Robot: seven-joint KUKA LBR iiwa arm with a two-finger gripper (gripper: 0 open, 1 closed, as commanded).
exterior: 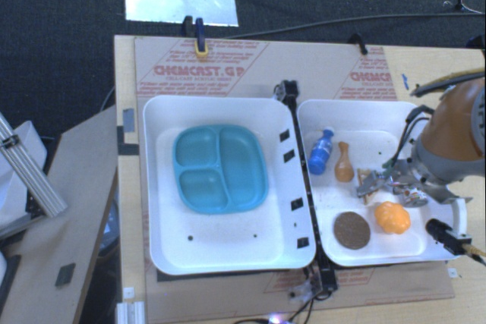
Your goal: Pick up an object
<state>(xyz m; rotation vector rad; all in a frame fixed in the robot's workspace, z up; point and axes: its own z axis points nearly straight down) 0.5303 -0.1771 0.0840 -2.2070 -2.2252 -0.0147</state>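
The right bin [357,114] holds a blue bottle [320,152], a small tan bottle-shaped piece [344,162], a brown round disc [352,230] and an orange lumpy object [392,217]. My gripper [370,185] reaches in from the right, low in the bin, just above the orange object and right of the tan piece. Its metal fingers [366,180] point left. Nothing shows between them.
The left bin [163,117] holds a teal divided plate [220,168]. A divider with black clips [296,171] runs between the bins. The arm's body [456,136] covers the right bin's right side. A clamp [200,38] stands at the board's back edge.
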